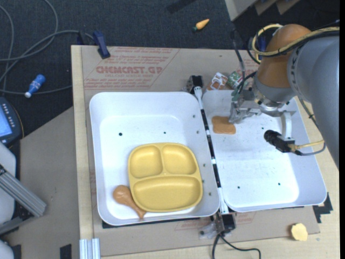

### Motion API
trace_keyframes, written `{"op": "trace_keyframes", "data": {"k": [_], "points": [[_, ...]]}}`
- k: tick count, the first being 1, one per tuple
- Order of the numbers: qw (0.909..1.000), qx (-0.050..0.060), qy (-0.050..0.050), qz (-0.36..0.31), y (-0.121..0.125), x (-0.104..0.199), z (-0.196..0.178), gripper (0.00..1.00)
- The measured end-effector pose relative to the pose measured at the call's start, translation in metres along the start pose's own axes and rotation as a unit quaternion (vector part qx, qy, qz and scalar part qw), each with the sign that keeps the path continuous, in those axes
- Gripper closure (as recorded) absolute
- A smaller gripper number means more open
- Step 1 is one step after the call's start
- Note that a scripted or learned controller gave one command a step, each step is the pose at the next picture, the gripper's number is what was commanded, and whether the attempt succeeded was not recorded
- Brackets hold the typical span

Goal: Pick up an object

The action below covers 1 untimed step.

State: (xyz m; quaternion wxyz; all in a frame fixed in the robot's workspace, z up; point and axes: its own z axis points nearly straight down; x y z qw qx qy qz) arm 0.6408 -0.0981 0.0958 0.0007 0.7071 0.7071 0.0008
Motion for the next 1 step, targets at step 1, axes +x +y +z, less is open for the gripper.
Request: {"op": "trace_keyframes", "data": {"k": [1], "points": [[1.0000, 0.003, 0.001, 0.002, -0.0614, 0.0020, -0.0374, 1.00]]}}
